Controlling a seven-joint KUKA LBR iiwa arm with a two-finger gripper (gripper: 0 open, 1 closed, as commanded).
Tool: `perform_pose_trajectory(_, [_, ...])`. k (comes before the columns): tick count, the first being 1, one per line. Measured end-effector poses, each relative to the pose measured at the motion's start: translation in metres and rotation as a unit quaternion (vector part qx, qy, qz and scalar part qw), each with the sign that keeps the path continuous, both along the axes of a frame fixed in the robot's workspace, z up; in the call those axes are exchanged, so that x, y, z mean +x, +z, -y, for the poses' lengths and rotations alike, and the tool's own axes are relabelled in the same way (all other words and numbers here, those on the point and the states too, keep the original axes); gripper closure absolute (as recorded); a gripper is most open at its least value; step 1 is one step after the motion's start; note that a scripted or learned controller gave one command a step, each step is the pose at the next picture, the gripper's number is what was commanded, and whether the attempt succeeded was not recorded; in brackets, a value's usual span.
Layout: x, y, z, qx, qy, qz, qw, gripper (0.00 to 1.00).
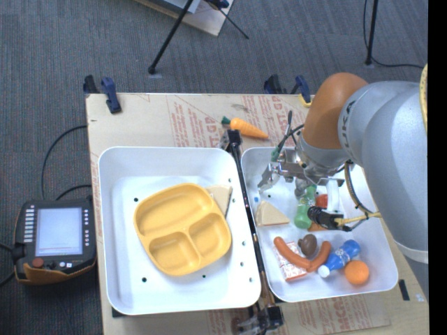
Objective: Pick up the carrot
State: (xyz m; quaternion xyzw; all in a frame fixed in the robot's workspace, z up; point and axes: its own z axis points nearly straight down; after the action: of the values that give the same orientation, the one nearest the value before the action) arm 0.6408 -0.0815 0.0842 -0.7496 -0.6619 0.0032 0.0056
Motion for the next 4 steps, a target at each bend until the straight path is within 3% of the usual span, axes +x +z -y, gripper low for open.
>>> perform_pose_trajectory(1, [0.005, 0.106, -0.053, -0.0014, -0.107, 0.007, 0.9942, 0.00])
perform_pose_trajectory(2, [0.006, 0.269, 0.001, -0.0031, -0.154, 0.014, 0.9880, 0.00])
perform_pose_trajectory(3, [0.002, 0.459, 0.108, -0.0034, -0.012, 0.008, 0.9999, 0.00])
perform_pose_trajectory(4, [0.005, 0.362, 0.097, 0.0006, 0.071, 0.002, 0.9975, 0.00])
